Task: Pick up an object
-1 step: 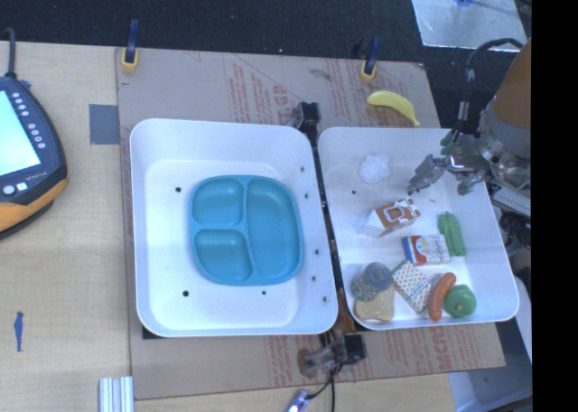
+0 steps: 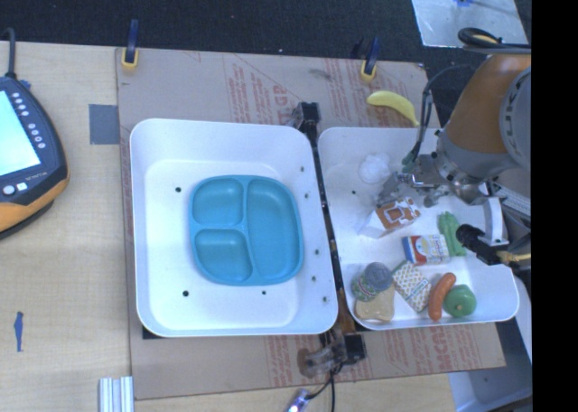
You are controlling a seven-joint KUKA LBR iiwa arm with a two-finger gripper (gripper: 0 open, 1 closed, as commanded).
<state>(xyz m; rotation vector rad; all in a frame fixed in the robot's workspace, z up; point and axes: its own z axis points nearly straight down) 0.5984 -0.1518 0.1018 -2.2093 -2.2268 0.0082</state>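
The right bin [image 2: 336,220] holds several small items. An orange-and-white packet [image 2: 396,214] lies near its middle, with a crumpled white piece [image 2: 373,168] behind it. Toward the front are a red-blue-white carton [image 2: 424,249], a green piece [image 2: 449,228], a checkered packet [image 2: 411,285], a grey can [image 2: 372,279], an orange carrot-like stick [image 2: 440,295] and a green round fruit [image 2: 461,302]. My gripper [image 2: 405,188] hangs low over the bin, just behind and to the right of the orange-and-white packet. I see nothing lifted in it.
The left bin [image 2: 149,220] carries a blue divided plate [image 2: 246,228]. A banana [image 2: 393,105] lies on the board behind the right bin. A teach pendant [image 2: 23,153] sits at the far left. The arm's orange band [image 2: 479,103] looms over the right bin's far corner.
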